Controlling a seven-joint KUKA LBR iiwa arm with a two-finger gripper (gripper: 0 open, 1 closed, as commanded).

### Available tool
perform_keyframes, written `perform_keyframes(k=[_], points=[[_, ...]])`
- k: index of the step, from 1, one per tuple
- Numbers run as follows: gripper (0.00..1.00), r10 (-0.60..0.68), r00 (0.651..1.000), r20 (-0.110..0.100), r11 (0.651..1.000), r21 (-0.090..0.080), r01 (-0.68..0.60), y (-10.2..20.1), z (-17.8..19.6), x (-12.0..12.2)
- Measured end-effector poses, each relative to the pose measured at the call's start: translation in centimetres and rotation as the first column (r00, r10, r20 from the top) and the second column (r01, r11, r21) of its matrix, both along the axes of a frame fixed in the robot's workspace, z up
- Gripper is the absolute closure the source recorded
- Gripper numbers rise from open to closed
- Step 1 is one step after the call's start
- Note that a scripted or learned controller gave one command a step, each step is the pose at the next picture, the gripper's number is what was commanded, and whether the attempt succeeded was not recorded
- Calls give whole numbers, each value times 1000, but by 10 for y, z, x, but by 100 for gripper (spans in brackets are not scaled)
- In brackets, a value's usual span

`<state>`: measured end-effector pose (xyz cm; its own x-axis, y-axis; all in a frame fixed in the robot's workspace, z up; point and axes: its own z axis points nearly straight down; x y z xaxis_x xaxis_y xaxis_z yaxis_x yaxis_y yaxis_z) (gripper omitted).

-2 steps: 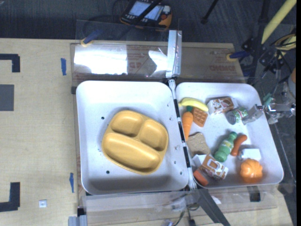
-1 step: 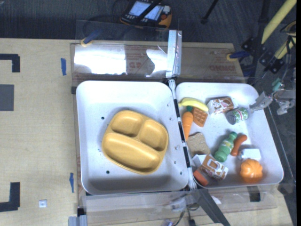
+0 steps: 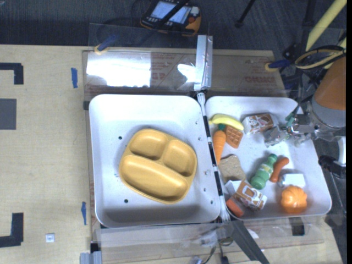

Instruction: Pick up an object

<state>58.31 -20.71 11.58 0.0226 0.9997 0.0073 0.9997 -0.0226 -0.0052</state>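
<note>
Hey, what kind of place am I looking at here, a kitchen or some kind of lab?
Most likely a robotics lab: two white bins on a taped wooden bench, toy food such as a carrot and pumpkin, and a handheld control unit on carpet.

Honestly nothing was readable. The small carton [image 3: 252,196] in the right bin [image 3: 324,202] and the packet [image 3: 258,123] near its top had printed faces, and the handheld screen [image 3: 168,11] glowed, but all too blurry.

Wooden bench [image 3: 44,147], handheld controller [image 3: 170,14] on grey carpet, blue tape marks [image 3: 74,77], clear plastic sheet [image 3: 146,65]
</note>
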Motion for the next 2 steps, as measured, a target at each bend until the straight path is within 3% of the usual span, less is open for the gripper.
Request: perform_keyframes(k=[1, 2], points=[[0, -24, 1000, 7, 1000, -6, 24, 29, -30, -83], [100, -26, 1000, 19, 1000, -10, 26, 28, -17, -80]])
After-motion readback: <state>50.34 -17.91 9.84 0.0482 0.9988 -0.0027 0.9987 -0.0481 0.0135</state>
